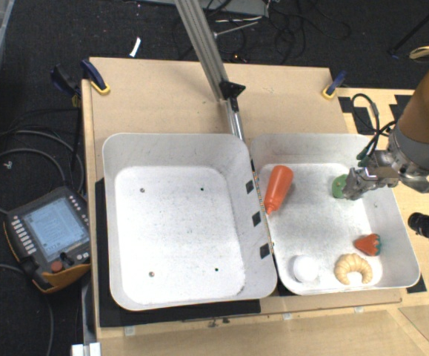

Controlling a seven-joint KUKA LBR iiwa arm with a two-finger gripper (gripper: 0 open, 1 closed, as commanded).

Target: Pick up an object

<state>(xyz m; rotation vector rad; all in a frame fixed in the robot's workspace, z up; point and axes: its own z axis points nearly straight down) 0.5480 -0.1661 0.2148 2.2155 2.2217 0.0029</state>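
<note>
At three o'clock in the right bin (403, 269), the gripper (353, 188) sits against a green object (339, 188), finger state untellable, perhaps nudging it away instead of grasping.

A light wooden bench (288, 95) is seen across the centre of the frame. Two shallow white bins are set on it: one (118, 221) at centre left, the other (392, 221) at right, edges touching.

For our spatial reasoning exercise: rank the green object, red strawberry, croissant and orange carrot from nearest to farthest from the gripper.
1. Green object, right beside the gripper, at its left.
2. Red strawberry, below, near the bin's right wall.
3. Orange carrot and croissant: too close to call.
</note>
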